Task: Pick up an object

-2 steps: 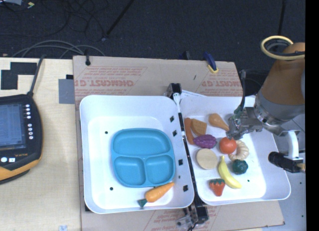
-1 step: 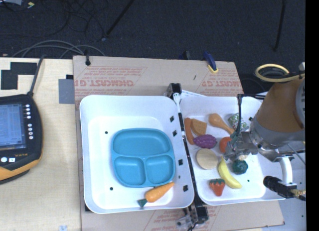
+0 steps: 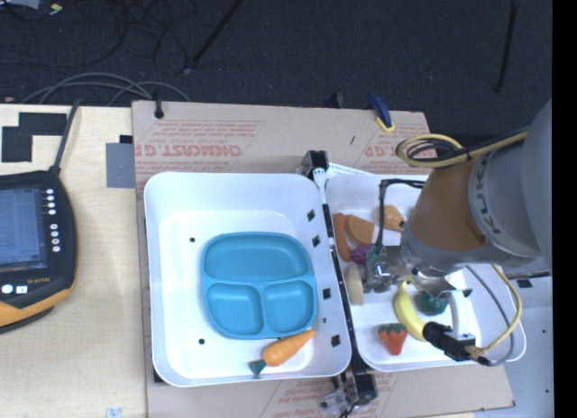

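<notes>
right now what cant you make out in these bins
- Pincer: camera view; the arm's wrist covers it, so its grip state is unclear.
- Right bin: its middle and right side lie under the arm.
- Purple item: mostly hidden beside the pincer, too small to name.
- Orange pieces: partly covered, shape unclear.
- Banana: upper end under the wrist.
- Tablet: cut off by the left edge.

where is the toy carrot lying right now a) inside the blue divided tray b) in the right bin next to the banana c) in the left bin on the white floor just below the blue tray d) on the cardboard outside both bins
c: the carrot lies on the white floor of the left bin, just past the near edge of the blue tray, not in any of its compartments.
</notes>
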You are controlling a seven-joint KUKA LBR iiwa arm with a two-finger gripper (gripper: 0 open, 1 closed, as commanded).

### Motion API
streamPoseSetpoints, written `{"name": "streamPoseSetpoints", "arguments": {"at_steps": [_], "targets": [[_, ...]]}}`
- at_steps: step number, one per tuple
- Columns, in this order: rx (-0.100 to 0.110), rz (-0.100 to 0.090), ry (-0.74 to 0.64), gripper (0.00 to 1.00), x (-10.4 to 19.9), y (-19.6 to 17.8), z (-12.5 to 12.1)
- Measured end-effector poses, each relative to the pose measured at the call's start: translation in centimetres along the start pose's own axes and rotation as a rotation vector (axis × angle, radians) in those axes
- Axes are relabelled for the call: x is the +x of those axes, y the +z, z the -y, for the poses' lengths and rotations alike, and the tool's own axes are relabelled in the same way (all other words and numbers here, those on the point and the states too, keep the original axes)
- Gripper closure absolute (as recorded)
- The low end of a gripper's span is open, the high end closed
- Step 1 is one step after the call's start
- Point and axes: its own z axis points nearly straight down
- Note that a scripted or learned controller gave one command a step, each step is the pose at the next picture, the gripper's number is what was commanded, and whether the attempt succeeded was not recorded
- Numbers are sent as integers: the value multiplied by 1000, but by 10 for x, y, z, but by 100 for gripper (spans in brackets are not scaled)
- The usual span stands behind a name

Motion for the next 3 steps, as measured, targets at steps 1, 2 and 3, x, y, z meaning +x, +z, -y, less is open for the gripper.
{"name": "streamPoseSetpoints", "arguments": {"at_steps": [1,2,3], "targets": [[-9,-5,-8,100,91,-109,-41],[-2,0,5,100,48,-186,0],[3,0,-1,100,56,-138,-97]]}}
